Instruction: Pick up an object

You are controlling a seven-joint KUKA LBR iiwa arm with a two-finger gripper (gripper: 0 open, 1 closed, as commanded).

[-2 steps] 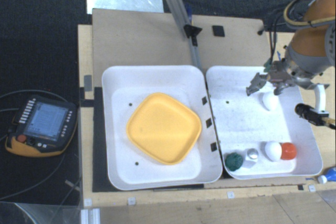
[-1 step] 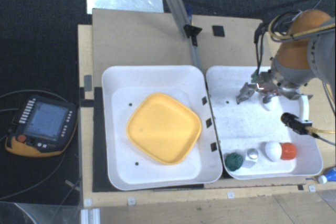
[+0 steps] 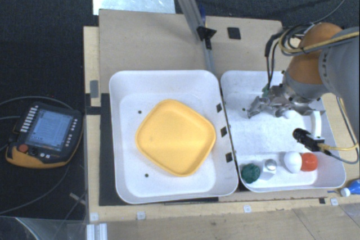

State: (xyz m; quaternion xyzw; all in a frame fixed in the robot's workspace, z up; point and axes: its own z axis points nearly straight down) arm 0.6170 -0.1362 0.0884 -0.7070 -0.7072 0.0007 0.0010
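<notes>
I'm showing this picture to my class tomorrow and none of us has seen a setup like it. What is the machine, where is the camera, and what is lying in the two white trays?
The picture comes from one fixed camera above the bench, looking down at a slant. The grey machine with the orange band entering from the right is a robot arm. Its grasping part, the end effector, hangs over the right bin; nothing can be seen between its fingers, and whether they are open or shut is unclear.

The left bin holds a yellow, rounded square plate. Along the near edge of the right bin lie small things: a dark green object, a small silvery object, a white ball and an orange-red object.

The handheld control pad on the floor at the left is probably for operating the arm.
</notes>
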